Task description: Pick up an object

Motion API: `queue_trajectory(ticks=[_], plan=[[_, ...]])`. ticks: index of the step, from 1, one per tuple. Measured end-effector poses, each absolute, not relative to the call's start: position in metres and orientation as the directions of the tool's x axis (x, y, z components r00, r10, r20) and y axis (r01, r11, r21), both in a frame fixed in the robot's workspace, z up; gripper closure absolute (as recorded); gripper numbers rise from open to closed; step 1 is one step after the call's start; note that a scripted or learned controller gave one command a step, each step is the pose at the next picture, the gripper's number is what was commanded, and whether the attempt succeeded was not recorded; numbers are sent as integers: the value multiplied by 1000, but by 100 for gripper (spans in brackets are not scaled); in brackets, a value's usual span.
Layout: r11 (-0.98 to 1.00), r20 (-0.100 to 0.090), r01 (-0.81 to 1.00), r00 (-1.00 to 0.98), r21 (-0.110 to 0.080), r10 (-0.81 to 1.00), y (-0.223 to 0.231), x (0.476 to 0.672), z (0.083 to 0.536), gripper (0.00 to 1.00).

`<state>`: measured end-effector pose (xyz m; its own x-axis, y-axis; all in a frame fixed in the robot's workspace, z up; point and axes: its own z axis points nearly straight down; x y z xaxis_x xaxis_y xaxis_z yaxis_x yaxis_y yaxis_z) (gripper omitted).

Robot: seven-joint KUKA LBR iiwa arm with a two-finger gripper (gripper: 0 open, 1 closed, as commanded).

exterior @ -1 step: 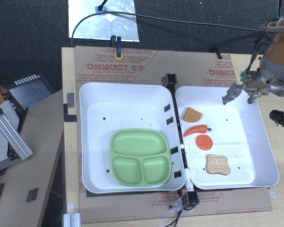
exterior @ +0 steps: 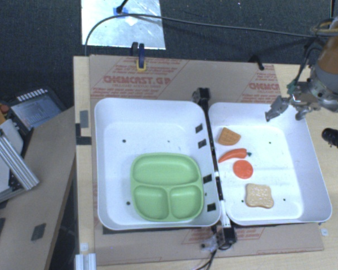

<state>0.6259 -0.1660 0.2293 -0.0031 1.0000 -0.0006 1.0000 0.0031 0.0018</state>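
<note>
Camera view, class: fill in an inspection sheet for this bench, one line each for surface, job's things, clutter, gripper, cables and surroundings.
Surface: two white bins side by side, left bin and right bin, on a board printed with red lettering.
Job's things: in the right bin, an orange wedge, a red pepper, a red disc and a toast slice, all lying apart from the gripper.
Clutter: green divided tray in the left bin.
Gripper: gripper above the right bin's far right corner, fingers spread, nothing between them.
Cables: black cable running across the back.
Surroundings: foil sheet on dark floor; clamp on the board's far edge.
</note>
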Motion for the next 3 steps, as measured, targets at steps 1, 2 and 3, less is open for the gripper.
queue_trajectory(ticks=[1,2,3], plan=[[6,-1,1000,-6,1,1000,-162,634,172,0],[5,0,1000,-5,-1,1000,-157,630,129,0],[4,0,1000,-4,0,1000,-157,630,83,0]])
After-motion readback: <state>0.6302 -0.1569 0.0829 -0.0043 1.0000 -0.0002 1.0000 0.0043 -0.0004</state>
